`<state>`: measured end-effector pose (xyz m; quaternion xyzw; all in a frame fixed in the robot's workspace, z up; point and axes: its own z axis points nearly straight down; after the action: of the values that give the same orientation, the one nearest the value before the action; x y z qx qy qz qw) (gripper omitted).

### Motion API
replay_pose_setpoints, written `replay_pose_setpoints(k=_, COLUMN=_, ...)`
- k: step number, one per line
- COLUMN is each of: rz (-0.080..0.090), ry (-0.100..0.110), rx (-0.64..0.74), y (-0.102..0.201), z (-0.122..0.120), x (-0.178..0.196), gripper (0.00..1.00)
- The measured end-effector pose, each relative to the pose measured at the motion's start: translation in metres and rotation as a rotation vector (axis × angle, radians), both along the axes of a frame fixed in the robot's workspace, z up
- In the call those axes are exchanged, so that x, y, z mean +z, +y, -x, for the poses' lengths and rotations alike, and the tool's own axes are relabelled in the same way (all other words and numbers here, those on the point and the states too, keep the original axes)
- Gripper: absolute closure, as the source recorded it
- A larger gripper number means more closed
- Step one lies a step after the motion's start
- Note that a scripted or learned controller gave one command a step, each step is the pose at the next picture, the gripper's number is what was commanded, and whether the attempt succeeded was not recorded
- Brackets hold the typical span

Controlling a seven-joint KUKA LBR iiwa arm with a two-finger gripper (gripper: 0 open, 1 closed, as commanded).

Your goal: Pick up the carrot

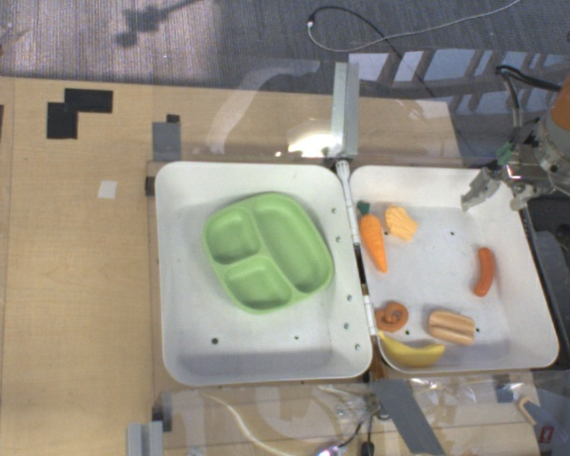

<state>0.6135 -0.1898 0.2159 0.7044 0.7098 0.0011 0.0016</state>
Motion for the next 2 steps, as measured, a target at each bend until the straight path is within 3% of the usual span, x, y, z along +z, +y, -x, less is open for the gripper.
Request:
replay_pose_setpoints(k=1, rz=0.0, ry=0.0, rx=0.128, y=0.077, z=-0.012, x=-0.075, gripper=0.0)
replay_pose_setpoints(k=2, rz=0.0, ry=-0.002, rx=0.18, y=0.103, z=0.001, x=-0.039, gripper=0.0)
